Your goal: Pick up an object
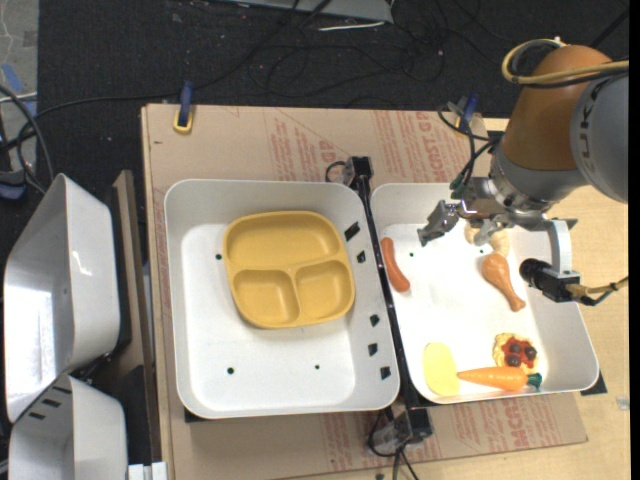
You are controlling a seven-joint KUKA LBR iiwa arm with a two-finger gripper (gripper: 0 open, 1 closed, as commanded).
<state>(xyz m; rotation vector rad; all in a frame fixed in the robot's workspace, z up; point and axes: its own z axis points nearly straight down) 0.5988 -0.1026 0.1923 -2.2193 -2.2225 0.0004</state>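
The right bin (570, 328) holds several toy foods. A red sausage (396, 266) lies near its left wall and a tan chicken drumstick (503, 276) lies right of centre. Along the front sit a pale yellow slice (438, 366), an orange carrot (495, 376) and a small tart with berries (515, 350). My gripper (460, 230) hangs over the back of this bin, between the sausage and the drumstick and above both. It is open with nothing between its fingers. The arm's orange band (550, 98) sits behind it.
The left bin (190, 298) carries a yellow divided plate (290, 268). A black divider (375, 268) runs between the two bins. White tubs (60, 278) stand off the bench at the left. Cables lie on the dark floor beyond.
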